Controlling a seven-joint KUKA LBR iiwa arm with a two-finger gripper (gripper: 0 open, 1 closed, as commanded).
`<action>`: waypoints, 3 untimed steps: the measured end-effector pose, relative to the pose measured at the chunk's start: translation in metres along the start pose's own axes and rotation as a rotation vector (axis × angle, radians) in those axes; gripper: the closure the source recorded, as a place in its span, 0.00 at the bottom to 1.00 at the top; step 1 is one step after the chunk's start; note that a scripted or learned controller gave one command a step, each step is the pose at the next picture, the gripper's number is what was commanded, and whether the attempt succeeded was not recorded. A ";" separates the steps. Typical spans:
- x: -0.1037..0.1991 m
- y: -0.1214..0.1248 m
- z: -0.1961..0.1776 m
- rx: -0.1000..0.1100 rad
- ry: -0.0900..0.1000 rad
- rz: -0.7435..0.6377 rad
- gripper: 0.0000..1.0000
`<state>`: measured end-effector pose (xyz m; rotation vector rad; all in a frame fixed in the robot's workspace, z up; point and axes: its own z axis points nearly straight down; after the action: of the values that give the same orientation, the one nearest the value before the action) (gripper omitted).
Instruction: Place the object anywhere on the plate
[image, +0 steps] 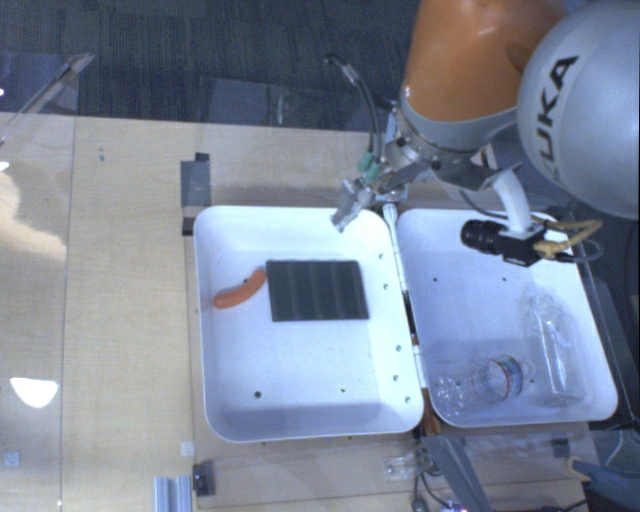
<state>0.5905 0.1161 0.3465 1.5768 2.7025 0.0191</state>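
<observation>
**Gripper above the bins' top edge, sausage lying beside the plate**

Two-finger metal gripper hanging over the upper right corner of the left shallow white plastic bin, close to the seam between both bins. Grasp state impossible to tell from this angle; nothing seen between the tips. Carried by a grey arm with a broad orange band above the wrist, reaching in from the right.

Just below and left of the gripper, inside the left bin: a dark grey, flat, rectangular plate with ribbed lines, lying level in the bin's upper middle. Just beside the plate's left edge, a small orange-red sausage-shaped object, slim, smooth, slightly curved, rounded at both ends, lying slantwise on the white floor with its upper end close to the plate's top left corner. Whether touching the plate or just apart, hard to say. Not on the plate.

In the right shallow white bin: two clear plastic bottles, one lying crosswise near the lower left, one lengthwise near the right wall.

Both bins resting on a pale wooden desk.
</observation>
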 end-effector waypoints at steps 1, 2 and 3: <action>-0.001 0.001 -0.011 -0.006 -0.002 -0.001 1.00; 0.001 0.003 -0.090 0.008 0.000 0.457 1.00; 0.050 0.094 -0.016 0.014 -0.001 0.620 1.00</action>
<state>0.6477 0.2059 0.3640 2.3343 2.0998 0.0050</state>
